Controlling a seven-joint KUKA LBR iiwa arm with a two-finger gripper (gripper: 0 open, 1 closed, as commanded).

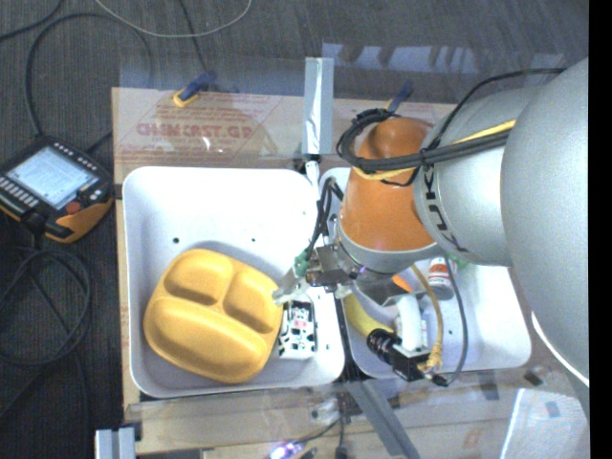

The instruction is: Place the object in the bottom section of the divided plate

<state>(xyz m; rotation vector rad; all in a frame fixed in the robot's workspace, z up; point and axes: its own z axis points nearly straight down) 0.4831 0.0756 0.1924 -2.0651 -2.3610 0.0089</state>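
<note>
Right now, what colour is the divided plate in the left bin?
Yellow-orange, plain; the camera view shows the divided plate best.

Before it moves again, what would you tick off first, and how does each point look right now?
1. Plate in the left bin: ok, yellow, lying flat, sections facing up.
2. Plate's sections bare: ok, nothing lies in them.
3. Tool near the plate: ok, at the plate's right edge, by the wall between the bins.
4. Object held in the tool: cannot tell.
5. Arm over the right bin: ok, though it hides much of that bin.
</note>
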